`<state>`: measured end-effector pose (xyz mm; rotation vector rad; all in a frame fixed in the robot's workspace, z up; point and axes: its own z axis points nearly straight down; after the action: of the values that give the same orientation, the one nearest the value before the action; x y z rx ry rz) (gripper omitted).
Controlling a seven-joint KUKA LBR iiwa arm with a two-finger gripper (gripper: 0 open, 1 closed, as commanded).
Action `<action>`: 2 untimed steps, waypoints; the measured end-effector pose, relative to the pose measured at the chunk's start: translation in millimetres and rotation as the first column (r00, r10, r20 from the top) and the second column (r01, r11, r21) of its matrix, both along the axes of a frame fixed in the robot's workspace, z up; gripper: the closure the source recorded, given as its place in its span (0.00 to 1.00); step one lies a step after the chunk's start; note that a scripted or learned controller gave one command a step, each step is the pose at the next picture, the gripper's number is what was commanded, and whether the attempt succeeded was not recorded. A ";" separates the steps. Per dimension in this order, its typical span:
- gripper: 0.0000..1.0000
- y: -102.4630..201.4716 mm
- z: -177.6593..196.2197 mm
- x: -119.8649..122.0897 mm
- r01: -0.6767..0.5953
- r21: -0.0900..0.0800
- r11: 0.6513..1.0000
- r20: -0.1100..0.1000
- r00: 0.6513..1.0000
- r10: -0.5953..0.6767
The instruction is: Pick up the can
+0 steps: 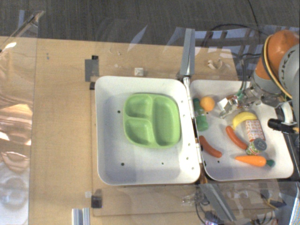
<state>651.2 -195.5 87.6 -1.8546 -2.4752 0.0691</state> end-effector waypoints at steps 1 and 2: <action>0.00 -9.4 -0.4 0.3 -0.041 0.018 0.999 -0.008 0.999 0.041; 0.00 -0.1 4.8 -1.0 -0.038 0.006 0.999 0.002 0.999 0.038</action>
<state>650.2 -195.6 92.4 -1.8057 -2.5092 0.0614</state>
